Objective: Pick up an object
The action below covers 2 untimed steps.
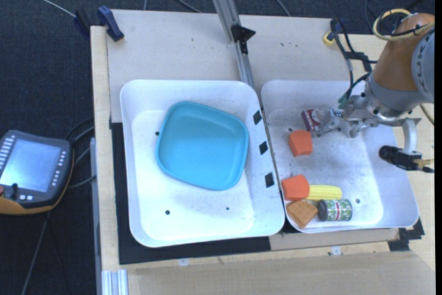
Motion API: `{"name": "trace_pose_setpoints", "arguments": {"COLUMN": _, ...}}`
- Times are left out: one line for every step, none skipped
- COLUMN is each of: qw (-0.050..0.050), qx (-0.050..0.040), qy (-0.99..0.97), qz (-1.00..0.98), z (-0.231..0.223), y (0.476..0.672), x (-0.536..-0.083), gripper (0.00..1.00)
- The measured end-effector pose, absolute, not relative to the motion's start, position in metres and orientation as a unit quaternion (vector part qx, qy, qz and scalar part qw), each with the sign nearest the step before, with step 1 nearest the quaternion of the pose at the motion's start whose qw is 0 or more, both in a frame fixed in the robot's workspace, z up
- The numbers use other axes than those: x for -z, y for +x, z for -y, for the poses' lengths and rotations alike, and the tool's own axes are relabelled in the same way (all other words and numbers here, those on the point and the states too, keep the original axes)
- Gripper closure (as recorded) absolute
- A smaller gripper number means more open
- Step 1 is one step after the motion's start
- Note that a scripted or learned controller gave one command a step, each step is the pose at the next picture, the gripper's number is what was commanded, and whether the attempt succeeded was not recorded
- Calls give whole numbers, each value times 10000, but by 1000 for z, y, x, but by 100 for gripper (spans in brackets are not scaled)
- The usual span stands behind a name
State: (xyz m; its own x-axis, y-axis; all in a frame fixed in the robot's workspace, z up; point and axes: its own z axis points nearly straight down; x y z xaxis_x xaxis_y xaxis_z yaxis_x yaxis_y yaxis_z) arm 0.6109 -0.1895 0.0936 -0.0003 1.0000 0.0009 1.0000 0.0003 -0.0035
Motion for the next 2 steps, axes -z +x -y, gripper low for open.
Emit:
{"name": "trace_pose_setpoints", "arguments": {"qw": -9, "qx": 6, "qy": -7068, "qz": 7074, "z": 190, "y": 613, "x": -107, "gripper": 100}}
{"name": "trace_pose_setpoints", "arguments": {"qw": -27, "qx": 17, "qy": -7070, "qz": 7072, "z": 190, "y": 611, "x": -170, "gripper": 100}}
